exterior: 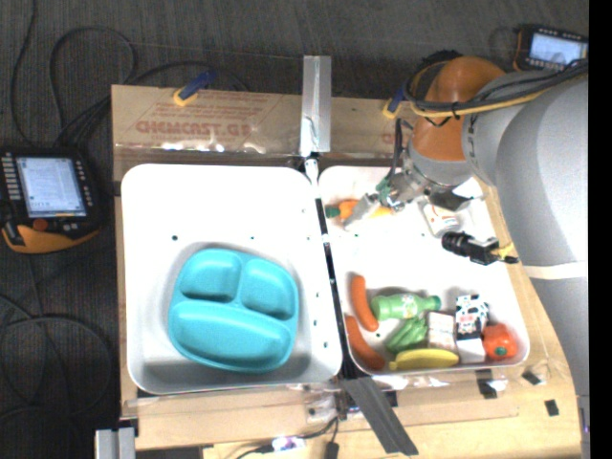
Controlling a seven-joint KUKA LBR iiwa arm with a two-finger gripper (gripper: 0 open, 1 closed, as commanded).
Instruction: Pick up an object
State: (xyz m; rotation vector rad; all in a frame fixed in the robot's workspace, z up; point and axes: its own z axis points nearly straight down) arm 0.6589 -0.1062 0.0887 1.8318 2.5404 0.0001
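Observation:
My gripper (368,204) is low over the back left corner of the right bin (421,266). Just beside it lie a small orange carrot-like piece (344,207) and a small yellow piece (384,210). I cannot make out whether anything is held. Toy food is piled along the right bin's front edge: a green bottle (406,306), an orange sausage (359,299), a yellow banana (426,359), a green vegetable (406,334), a white box (442,331), a black-and-white cow figure (469,315) and a red tomato (497,342).
A blue divided plate (234,306) lies in the left bin (153,218). A ridge (323,256) separates the two bins. The grey arm (545,161) covers the right bin's back right corner. A black part (469,245) juts out below the wrist.

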